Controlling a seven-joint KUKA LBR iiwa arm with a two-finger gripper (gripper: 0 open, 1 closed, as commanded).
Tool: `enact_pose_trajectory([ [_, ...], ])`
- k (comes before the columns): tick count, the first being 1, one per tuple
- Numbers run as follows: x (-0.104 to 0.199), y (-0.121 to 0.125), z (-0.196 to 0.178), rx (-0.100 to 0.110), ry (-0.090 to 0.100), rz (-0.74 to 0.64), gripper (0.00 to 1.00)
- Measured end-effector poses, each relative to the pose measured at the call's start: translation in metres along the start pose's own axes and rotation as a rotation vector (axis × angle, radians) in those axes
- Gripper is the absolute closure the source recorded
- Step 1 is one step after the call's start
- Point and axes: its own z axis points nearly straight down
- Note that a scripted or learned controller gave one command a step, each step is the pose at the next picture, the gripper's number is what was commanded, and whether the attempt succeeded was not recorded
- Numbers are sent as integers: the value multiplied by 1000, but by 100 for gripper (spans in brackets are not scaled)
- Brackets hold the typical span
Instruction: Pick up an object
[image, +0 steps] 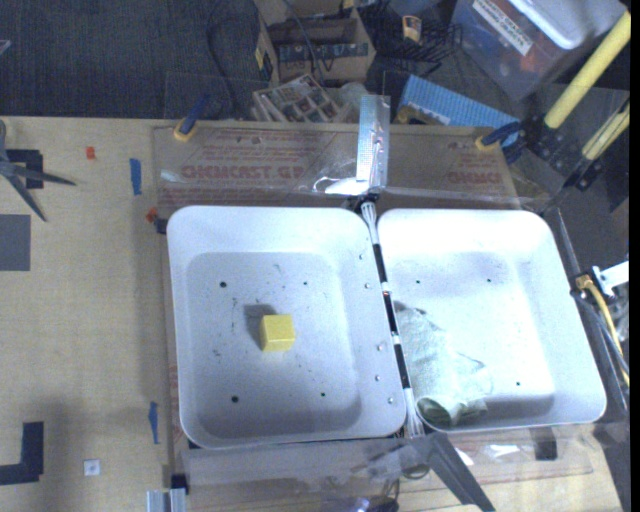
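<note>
A small yellow block (278, 332) lies on the floor of the left bin (200, 240), a little left of its middle. A rolled whitish-green cloth (440, 370) lies in the right bin (520, 250), along its left wall and down to the front left corner.
The two white bins sit side by side with a narrow seam (385, 300) between them. A clear plastic sheet with a metal bracket (372, 150) stands behind the bins. Clutter of cables and boxes lies beyond the bench's back edge.
</note>
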Motion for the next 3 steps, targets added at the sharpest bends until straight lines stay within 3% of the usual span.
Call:
enact_pose_trajectory([
  [1, 25, -12, 8, -3, 1, 115, 100],
  [2, 0, 1, -8, -3, 2, 117, 100],
  [3, 1, -1, -2, 0, 0, 116, 100],
])
